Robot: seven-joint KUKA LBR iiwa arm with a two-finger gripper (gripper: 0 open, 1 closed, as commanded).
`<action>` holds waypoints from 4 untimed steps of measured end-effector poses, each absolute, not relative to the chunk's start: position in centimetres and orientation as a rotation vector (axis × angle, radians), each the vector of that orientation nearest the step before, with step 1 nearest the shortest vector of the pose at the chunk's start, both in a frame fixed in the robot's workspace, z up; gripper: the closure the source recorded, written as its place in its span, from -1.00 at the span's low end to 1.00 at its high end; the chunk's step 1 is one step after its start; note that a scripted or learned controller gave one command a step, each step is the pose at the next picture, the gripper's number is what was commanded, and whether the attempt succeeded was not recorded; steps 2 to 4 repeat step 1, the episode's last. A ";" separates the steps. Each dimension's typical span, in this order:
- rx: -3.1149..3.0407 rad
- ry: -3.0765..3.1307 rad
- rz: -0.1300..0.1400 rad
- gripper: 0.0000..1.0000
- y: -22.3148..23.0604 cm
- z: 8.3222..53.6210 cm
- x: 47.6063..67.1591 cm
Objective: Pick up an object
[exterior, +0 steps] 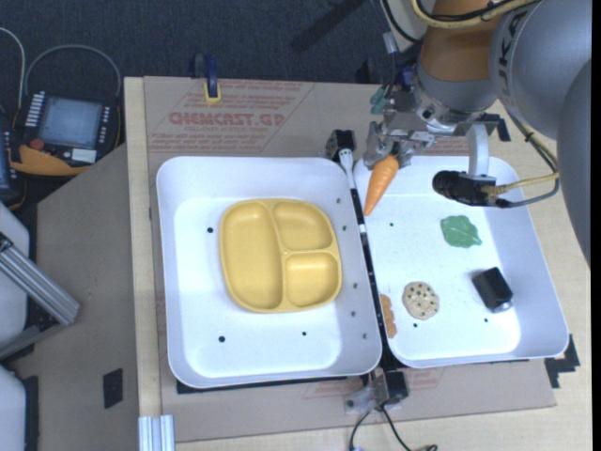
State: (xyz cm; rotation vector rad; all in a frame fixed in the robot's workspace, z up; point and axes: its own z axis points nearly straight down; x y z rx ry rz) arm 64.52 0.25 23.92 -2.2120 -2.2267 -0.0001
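Observation:
An orange toy carrot (377, 184) hangs point-down over the right bin's (526, 336) far left corner, its thick top end between the fingers of my gripper (392, 158). The gripper is shut on that top end. The carrot's tip sits close to the divider between the two bins. Lower in the right bin lie a green leaf-shaped piece (460, 231), a chocolate-chip cookie (421, 300) and a small black block (492, 288).
A yellow three-section plate (279, 254) lies in the middle of the left bin (188, 280). A small orange piece (386, 314) rests against the right bin's left wall. A black cylinder on a cable (465, 187) juts from the wrist over the right bin.

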 end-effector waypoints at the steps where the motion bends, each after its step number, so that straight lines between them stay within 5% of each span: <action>1: -2.214 -2.228 -0.004 1.00 6.0 24.3 64.7; 4: -2.214 -2.228 -0.004 1.00 6.0 24.3 64.7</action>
